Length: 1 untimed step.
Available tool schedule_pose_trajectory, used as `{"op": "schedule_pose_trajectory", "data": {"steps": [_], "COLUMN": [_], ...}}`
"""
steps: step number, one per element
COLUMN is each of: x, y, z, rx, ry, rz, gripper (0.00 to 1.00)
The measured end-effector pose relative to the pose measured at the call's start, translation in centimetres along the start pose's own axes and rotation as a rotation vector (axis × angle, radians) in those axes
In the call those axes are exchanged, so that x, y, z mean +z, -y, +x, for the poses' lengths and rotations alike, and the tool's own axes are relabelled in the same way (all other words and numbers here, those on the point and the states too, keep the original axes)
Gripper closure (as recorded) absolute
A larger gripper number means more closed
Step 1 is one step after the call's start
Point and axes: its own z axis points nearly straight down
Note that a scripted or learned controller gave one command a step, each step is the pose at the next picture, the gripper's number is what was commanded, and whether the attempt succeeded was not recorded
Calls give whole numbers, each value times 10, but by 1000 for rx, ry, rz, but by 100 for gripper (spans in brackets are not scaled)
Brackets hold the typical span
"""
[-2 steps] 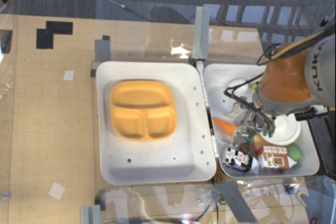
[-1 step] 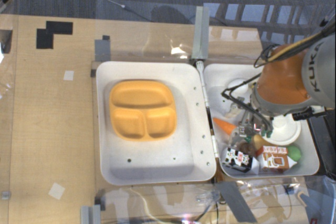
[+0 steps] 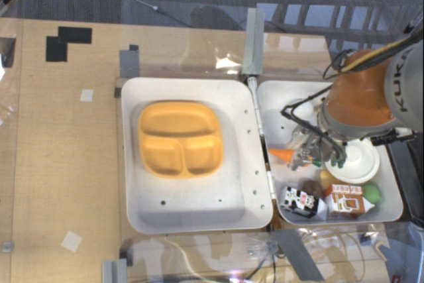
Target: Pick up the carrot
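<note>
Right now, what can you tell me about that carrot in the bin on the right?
The carrot is small and orange, likely a toy. It lies flat on the floor of the right bin, near the wall it shares with the left bin, one end pointing toward that wall. Its other end runs under the pincer, which hides it, so contact cannot be told.
</note>
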Motion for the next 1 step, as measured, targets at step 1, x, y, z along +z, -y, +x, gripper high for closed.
{"op": "schedule_pose_trajectory", "data": {"steps": [1], "x": [-81], "y": [-107], "z": [-19], "rx": [181], "ry": [-30], "rz": [-3], "gripper": [100]}}
